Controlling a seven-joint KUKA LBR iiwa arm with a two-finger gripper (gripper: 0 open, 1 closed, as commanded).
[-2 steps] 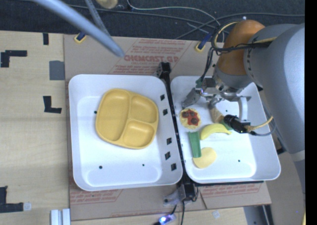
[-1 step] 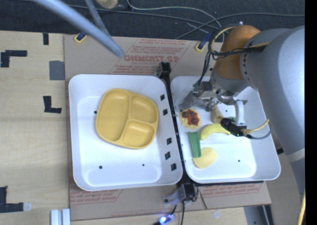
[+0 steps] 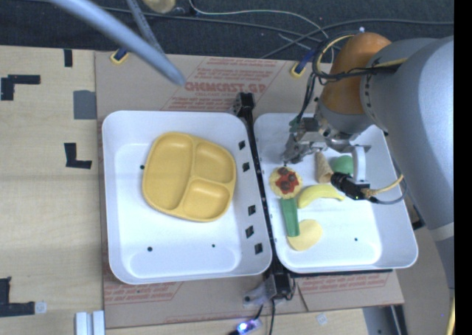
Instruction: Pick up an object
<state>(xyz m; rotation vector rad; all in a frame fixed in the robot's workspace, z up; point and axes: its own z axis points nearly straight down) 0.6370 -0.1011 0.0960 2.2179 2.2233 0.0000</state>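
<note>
- Reaching in from the right, the grey arm hangs its gripper (image 3: 304, 142) low over the right bin (image 3: 383, 241), close to the bin's far left corner.
- I cannot tell if the fingers are apart or together. They look dark and small, and nothing shows between them.
- The toys lie in a bunch just in front of the gripper. Nearest is a little round pizza toy (image 3: 285, 179), yellow with red and dark spots.
- Beside it lies a tan cone (image 3: 323, 166), then a yellow banana (image 3: 320, 194) and a green block (image 3: 343, 164).
- A long green stick (image 3: 290, 217) lies lower down, touching a pale yellow lump (image 3: 306, 235).
- To do this well, I think the arm should choose one toy and come straight down over its middle.
- The toys sit very close, so the fingers could bump a neighbour or grab two.
- The banana is curved and smooth, so it may slip.
- The left bin (image 3: 125, 252) has a yellow plate (image 3: 189, 176) with three parts, well apart from the gripper.
</note>
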